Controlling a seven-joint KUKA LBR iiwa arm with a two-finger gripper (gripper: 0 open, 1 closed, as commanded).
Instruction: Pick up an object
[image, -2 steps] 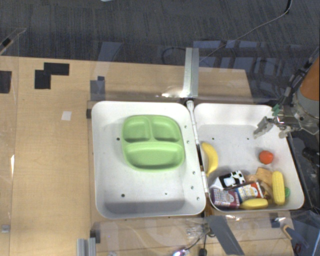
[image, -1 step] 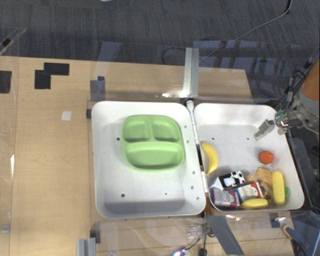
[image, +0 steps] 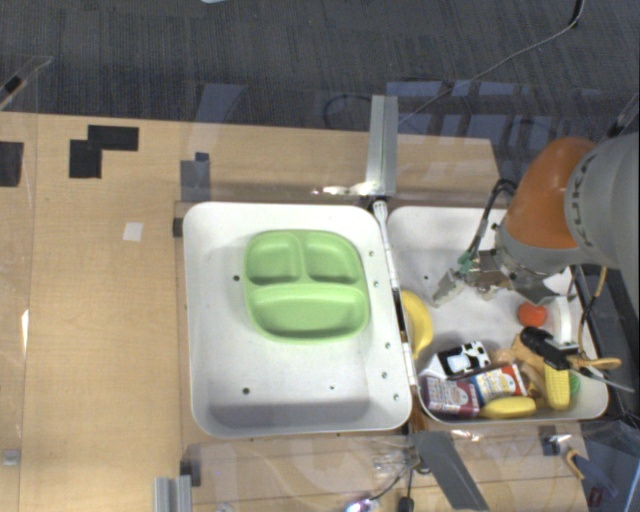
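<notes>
Nearby, a curved yellow banana (image: 417, 325) against bin wall (image: 398, 300)

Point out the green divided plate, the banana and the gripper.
green divided plate (image: 305, 283): camera view, on its central ridge.
banana (image: 417, 325): camera view, middle of its curved body.
gripper (image: 462, 278): camera view, midway between its fingertips.

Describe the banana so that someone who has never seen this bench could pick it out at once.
Look at the right bin of the two white bins, the one the arm reaches into. The banana lies against that bin's left wall, just above the pile of small packets and toys at the near end. It is the one long, curved, plain yellow thing there, apart from the shorter yellow pieces at the bin's near edge.
</notes>
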